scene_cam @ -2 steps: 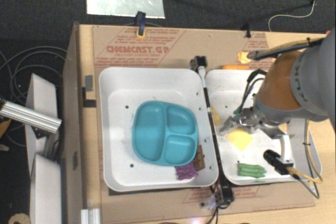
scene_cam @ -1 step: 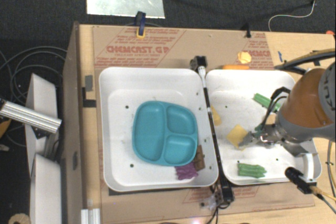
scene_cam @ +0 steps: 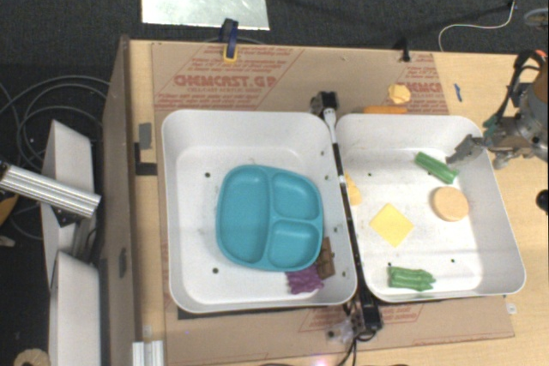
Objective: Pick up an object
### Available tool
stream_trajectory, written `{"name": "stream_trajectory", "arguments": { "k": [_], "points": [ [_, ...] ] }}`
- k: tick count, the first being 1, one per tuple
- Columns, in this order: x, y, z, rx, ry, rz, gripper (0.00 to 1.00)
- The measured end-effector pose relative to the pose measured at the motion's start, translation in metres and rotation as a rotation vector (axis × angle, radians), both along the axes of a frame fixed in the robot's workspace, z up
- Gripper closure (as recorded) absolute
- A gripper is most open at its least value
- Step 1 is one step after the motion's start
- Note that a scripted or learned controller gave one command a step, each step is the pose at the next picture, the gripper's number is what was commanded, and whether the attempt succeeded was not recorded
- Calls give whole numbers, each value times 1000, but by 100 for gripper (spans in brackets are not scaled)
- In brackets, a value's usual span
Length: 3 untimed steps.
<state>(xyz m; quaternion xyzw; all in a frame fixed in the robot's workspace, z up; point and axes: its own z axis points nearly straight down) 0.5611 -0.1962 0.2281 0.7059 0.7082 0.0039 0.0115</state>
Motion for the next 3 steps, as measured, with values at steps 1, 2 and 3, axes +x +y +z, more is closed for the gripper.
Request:
{"name": "stream_trajectory", "arguments": {
  "k": [1, 2, 3],
  "points": [
    [6, 32, -67, 13, 24, 3, 0],
    [-19, 62, -144, 14, 29, 0, 0],
    [22, 20, -48, 4, 8, 0, 0]
  ]
}}
